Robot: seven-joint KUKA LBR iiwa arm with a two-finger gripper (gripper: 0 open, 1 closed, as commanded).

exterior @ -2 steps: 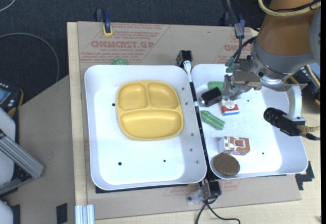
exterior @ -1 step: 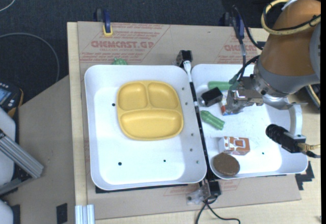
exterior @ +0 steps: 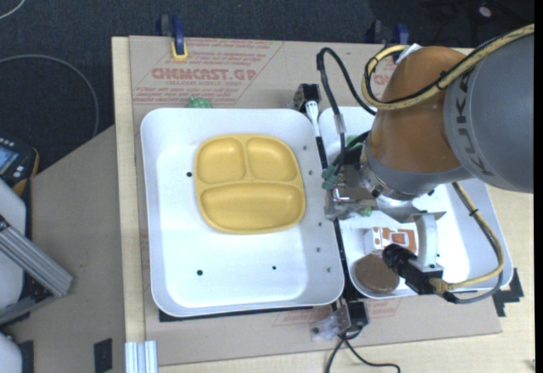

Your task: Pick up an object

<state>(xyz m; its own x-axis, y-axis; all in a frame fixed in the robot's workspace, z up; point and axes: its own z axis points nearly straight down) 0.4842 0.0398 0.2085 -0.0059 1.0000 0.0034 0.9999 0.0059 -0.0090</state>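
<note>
Yellow and three-sectioned, the divided plate [exterior: 250,183] lies flat in the upper middle of the left bin [exterior: 170,278], well apart from the arm, and you can take it as untouched. In the right bin [exterior: 480,254] a brown round object [exterior: 374,275] and a small white-and-orange item [exterior: 396,237] sit near the front, close under the wrist. Your gripper [exterior: 348,193] hangs low over that bin's left rim, beneath the orange band [exterior: 416,121]; whether it is parted or closed you cannot tell. Judge the pick as not yet done: nothing visibly lifted.
</note>
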